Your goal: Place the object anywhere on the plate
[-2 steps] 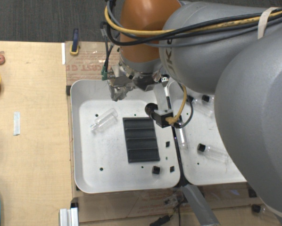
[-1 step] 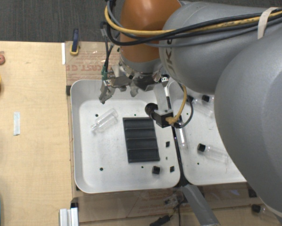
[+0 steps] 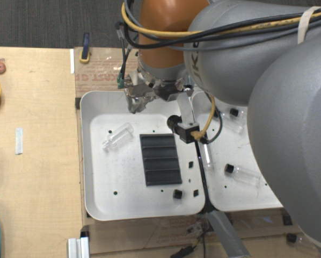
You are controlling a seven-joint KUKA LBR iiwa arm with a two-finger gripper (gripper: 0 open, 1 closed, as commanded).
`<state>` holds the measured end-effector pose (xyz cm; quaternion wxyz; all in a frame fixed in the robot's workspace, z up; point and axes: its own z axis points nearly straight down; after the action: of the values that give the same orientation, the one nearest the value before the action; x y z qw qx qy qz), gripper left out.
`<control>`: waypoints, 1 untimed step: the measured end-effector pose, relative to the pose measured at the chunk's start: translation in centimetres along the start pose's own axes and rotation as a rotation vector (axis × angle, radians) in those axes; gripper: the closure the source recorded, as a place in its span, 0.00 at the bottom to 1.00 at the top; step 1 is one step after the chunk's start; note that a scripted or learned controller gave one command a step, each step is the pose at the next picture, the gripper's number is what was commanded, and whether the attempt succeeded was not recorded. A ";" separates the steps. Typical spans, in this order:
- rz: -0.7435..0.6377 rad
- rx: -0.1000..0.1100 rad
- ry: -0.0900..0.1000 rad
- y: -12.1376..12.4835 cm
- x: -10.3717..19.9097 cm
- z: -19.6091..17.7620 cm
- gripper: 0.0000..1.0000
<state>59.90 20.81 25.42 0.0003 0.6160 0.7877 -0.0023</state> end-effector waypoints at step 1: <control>-0.060 0.000 0.001 1.6 1.0 2.9 1.00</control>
<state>61.18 22.18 22.47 -0.0002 0.5922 0.8058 -0.0018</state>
